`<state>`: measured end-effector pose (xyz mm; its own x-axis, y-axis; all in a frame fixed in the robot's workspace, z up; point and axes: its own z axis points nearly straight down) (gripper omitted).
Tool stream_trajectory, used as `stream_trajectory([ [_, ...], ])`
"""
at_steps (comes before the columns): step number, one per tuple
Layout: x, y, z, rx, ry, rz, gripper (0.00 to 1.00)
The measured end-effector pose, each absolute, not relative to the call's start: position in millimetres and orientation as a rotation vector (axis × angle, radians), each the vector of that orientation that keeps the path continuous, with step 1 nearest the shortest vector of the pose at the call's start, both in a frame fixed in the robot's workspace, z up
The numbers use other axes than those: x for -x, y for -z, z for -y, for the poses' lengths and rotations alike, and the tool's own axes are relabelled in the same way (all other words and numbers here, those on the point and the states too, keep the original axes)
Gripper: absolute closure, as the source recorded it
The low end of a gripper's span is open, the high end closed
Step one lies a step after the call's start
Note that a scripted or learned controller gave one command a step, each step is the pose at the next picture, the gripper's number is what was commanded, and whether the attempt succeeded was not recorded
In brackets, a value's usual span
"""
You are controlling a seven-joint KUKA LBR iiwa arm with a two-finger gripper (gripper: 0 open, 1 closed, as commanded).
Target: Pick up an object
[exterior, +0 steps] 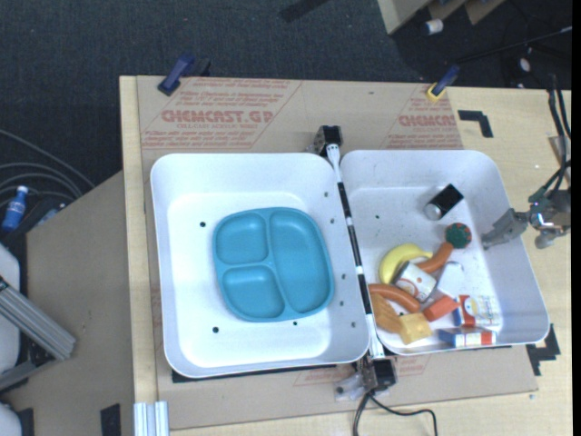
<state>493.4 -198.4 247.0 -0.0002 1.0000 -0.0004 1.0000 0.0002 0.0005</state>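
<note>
Two bins sit side by side on the surface (pixel 272 107). The left bin (pixel 172 243) holds a divided plate (pixel 270 263); the right bin (pixel 399 175) holds a banana (pixel 399 260), a cylinder (pixel 442 201) behind it, and assorted items clustered at its front.

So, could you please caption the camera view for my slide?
Blue divided plate in left bin; banana and toys piled in right bin.

Blue clamp (pixel 175 75) and yellow clamp (pixel 442 84) grip bench (pixel 272 107).
</note>
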Motion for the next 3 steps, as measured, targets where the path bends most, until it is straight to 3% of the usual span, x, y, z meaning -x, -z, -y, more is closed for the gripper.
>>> stream_trajectory([
  [1,-514.0,-96.4,219.3,-2.219,-0.007,-2.226,0.00],
  [2,-601.4,-84.8,167.7,-2.219,-0.002,-2.223,0.00],
  [3,-601.8,-95.0,168.2,-2.217,-0.002,-2.223,1.00],
])
